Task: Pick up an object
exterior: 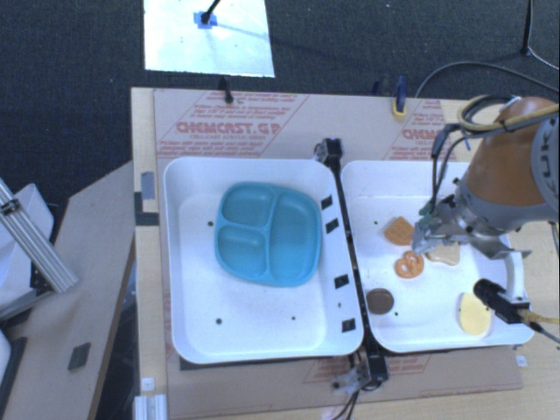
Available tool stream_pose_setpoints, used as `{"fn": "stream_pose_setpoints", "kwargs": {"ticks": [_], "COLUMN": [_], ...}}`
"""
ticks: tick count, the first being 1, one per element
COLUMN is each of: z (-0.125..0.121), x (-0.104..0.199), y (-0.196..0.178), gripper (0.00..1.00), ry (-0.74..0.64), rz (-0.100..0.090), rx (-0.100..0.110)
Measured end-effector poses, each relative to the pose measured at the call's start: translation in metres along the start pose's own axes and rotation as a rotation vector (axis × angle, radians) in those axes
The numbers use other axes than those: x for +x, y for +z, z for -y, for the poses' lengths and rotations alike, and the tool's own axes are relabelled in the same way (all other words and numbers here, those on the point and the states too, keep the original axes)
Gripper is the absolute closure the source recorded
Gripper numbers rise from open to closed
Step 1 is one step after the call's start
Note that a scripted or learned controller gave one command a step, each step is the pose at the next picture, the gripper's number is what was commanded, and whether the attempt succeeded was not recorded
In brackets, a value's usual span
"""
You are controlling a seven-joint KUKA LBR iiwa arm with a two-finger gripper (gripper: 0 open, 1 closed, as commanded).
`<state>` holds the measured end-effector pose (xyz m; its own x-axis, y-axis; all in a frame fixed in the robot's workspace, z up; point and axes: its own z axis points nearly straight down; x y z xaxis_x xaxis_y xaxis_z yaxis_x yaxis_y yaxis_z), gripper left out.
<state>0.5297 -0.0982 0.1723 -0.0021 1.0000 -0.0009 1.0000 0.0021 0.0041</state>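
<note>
The right bin (376, 191) holds several small food-like pieces: an orange chunk (399, 231), an orange pretzel-shaped ring (408, 266), a pale tan piece (444, 255), a brown disc (379, 301) and a pale yellow slice (473, 314). My gripper (428, 240) reaches down from the right into this bin. Its tip sits between the orange chunk, the pretzel ring and the tan piece, just above the ring. Nothing shows clearly between its fingers.
The left bin (197, 322) holds a blue divided plate (267, 233). A black clip strip (341, 252) runs along the seam between the bins. The arm's orange band (512, 160) and cables hang over the right bin's far right side.
</note>
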Motion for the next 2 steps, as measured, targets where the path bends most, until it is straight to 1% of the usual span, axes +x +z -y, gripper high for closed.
{"fn": "stream_pose_setpoints", "kwargs": {"ticks": [1,2], "z": [-0.001,0.005], "x": [0.000,0.053], "y": [-0.053,-0.062], "gripper": [1.00,1.00], "ry": [-0.002,-0.008], "rz": [0.000,-0.003], "rx": [-0.001,0.001]}}
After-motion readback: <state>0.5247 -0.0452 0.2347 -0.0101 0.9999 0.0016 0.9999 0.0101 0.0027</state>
